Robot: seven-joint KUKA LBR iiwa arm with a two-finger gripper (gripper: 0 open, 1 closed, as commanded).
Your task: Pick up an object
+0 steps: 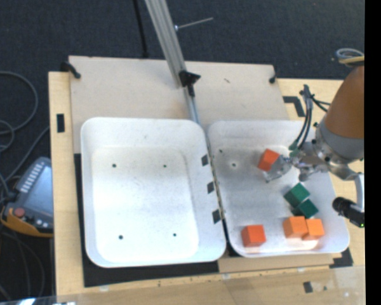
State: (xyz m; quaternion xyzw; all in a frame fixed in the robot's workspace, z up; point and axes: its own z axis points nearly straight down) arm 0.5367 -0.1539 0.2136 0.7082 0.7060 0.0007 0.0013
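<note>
A: Why is the arm (346, 116) leaning in over the right bin (241, 146) like that?

B: It is reaching in from the right, so its tool (280, 169) is sitting low and sideways, right up against the orange-red block (267, 159) in the upper middle of that bin.

A: Is the tool gripping that block?

B: I cannot tell. The block is lying at the tool's tip, touching or nearly so, but whether the tool is released or clenched is too blurred to judge, so I am not calling it held.

A: And the other pieces?

B: They are crowding the near end: a green block (301, 199) just beside the tool's lower side, two orange cubes (303, 227) touching each other, and an orange-red cube (254, 235) by the front wall.

A: So why is it going for the upper one?

B: Probably because it is standing apart from the cluster, giving cleaner access. The left bin (95, 170) is waiting on the tabletop (127, 81), likely as the drop place.
</note>
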